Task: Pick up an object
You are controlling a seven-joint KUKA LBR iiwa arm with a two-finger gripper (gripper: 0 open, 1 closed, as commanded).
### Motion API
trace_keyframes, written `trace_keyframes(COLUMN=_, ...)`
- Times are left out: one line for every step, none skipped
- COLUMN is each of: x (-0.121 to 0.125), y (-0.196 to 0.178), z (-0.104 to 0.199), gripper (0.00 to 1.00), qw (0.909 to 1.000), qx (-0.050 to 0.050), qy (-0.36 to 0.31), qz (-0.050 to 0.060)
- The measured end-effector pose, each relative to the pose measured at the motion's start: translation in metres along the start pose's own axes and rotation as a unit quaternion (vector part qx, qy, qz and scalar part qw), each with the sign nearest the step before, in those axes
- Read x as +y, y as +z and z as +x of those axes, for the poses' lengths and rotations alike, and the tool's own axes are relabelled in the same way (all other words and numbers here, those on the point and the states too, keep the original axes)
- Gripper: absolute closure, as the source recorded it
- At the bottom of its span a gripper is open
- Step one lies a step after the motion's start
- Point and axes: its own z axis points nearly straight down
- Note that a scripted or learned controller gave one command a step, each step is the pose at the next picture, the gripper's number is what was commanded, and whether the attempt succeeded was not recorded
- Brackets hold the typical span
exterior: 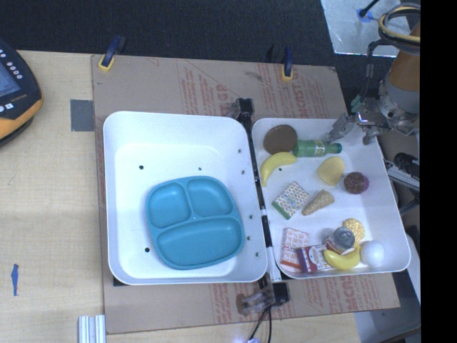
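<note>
Camera view puts the end effector (348, 125) over the right bin's (397, 216) far corner, just beside the green bottle's (316, 148) cap end; how far it is open I cannot tell, and nothing shows in its grip. Judging by this, the approach is under way and no pick is made. Next it likely must descend squarely over the bottle, clear of the brown disc (280, 137) and banana (275, 165).

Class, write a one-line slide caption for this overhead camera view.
Gripper hovers at the right bin's far edge near a green bottle; blue divided plate lies in the left bin.
</note>
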Motion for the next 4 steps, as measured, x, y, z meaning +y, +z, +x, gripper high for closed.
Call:
trace_keyframes(x=-0.051, y=0.062, z=0.048, gripper=0.00, qw=0.9999, qx=0.004, qy=-0.001, qz=0.010)
trace_keyframes(x=-0.005, y=0.061, z=0.092, gripper=0.00, qw=0.9999, qx=0.003, qy=0.001, qz=0.013)
trace_keyframes(x=-0.063, y=0.060, z=0.052, gripper=0.00, qw=1.0000, qx=0.002, qy=0.003, qz=0.008)
trace_keyframes(x=-0.011, y=0.060, z=0.110, gripper=0.00, qw=1.0000, qx=0.003, qy=-0.001, qz=0.009)
